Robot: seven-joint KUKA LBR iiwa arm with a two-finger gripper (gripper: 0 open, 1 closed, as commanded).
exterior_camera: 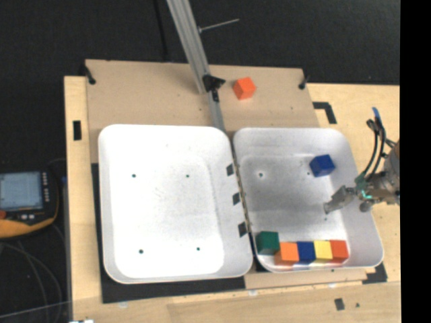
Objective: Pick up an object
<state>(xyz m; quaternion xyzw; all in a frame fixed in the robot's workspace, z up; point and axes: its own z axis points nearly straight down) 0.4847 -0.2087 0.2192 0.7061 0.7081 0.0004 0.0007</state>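
The gripper (339, 201), jaw state not discernible, sits at right-centre, with the blue cube (322, 165) just up-left of it.

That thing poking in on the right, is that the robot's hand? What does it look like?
Yes. It is the gripper, a small grey metal piece that narrows toward its tip. Behind it sits a darker block with a spot of teal on it, and thin dark cables loop up above, one with a blue end.
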